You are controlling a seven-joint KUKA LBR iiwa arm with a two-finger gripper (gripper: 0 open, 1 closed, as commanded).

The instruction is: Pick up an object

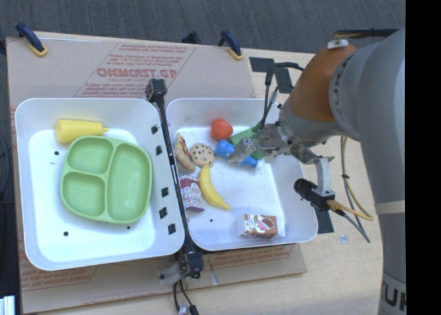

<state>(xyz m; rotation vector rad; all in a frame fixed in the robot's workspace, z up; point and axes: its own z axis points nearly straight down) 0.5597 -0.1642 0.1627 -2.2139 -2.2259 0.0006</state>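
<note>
Tool (pixel 247 149) low in right bin (pixel 298 227), toward its 1 o'clock corner, over blue toy (pixel 225 147) and green piece (pixel 242 135). Finger state: cannot tell, hidden among clutter. Tomato (pixel 221 128) just beside, at 10 o'clock of tool. Blue toy looks like light, stiff plastic, smooth, likely slippery; best taken across narrow middle. Banana (pixel 211 189), cookie (pixel 201 154), packet (pixel 260 225) lie apart toward 7 and 6 o'clock.
</note>
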